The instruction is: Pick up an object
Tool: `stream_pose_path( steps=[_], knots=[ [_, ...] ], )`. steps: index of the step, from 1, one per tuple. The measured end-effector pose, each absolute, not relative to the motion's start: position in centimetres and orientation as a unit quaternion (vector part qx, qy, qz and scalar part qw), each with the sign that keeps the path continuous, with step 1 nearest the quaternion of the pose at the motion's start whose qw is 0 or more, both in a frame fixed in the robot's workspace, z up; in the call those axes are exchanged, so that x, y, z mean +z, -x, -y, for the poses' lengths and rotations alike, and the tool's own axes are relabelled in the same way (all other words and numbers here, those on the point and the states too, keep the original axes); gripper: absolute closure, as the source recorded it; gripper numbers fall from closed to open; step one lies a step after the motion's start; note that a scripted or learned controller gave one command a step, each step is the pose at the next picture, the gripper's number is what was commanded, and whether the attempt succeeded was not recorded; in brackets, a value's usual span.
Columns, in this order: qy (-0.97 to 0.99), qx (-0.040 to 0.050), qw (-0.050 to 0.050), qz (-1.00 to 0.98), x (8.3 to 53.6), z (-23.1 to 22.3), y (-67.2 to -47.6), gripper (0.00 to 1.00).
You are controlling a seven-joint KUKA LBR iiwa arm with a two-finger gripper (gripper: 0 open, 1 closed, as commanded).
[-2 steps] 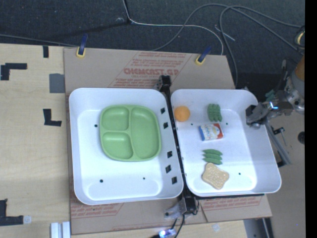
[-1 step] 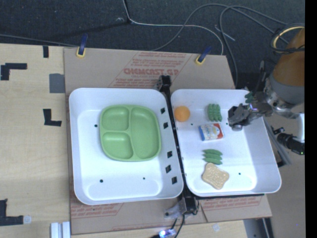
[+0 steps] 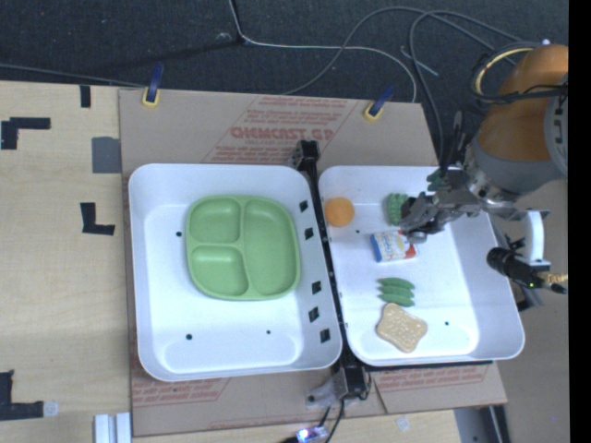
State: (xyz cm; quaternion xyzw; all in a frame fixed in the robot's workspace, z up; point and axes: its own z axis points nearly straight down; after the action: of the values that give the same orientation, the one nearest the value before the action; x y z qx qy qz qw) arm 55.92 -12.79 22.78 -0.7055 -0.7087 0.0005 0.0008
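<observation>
The right bin [image 3: 462, 340] holds an orange ball [image 3: 340, 211], a green leafy piece [image 3: 398, 207], a small blue and white carton [image 3: 391, 245], a green pea pod [image 3: 396, 290] and a tan cracker [image 3: 401, 327]. My gripper [image 3: 420, 218] hangs low over the bin's upper middle, right beside the leafy piece and just above the carton. The arm comes in from the right, with its orange band [image 3: 531, 72] at the top right.
The left bin [image 3: 157, 275] carries a green divided plate [image 3: 244, 246]. A black clamp strip [image 3: 319, 247] runs between the two bins. Cables [image 3: 369, 35] trail across the dark floor behind the bench.
</observation>
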Motion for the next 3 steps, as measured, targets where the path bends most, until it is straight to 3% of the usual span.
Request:
stream_pose_path(
  steps=[1, 3],
  knots=[
    [0.705, 0.0004, 0.001, 0.709, 22.5, 7.4, -57.3, 1.0],
    [0.705, 0.0001, 0.001, 0.71, 22.4, -4.0, -57.5, 1.0]
  ],
)
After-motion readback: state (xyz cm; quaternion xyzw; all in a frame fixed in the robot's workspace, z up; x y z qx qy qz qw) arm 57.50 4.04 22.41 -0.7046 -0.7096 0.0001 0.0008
